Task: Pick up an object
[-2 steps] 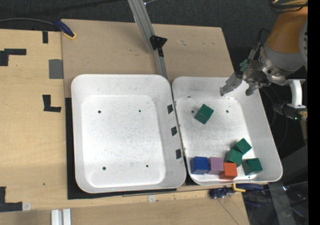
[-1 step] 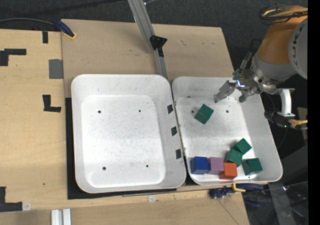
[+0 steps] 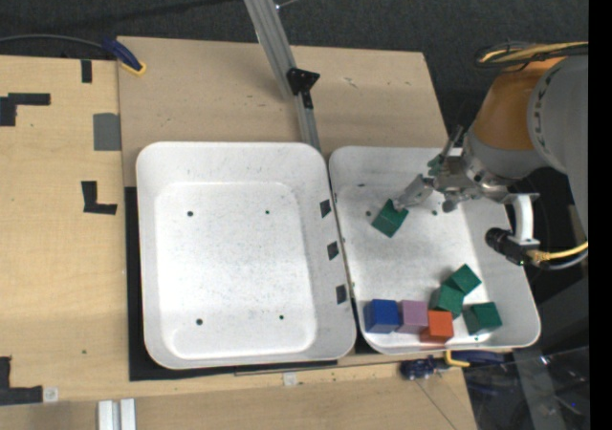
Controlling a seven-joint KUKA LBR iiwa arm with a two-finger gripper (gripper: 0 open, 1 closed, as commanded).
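Jaws at green block (image 3: 388, 220), grip unclear, right bin (image 3: 356, 170)

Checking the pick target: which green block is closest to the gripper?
The lone green block in the upper part of the right bin, right at the gripper. The other green blocks are clustered at the bin's bottom edge.

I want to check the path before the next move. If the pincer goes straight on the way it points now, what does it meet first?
The pincer points down and to the picture's left, at the lone green block in the right bin. That block looks first in line, though one view leaves the depth unclear.
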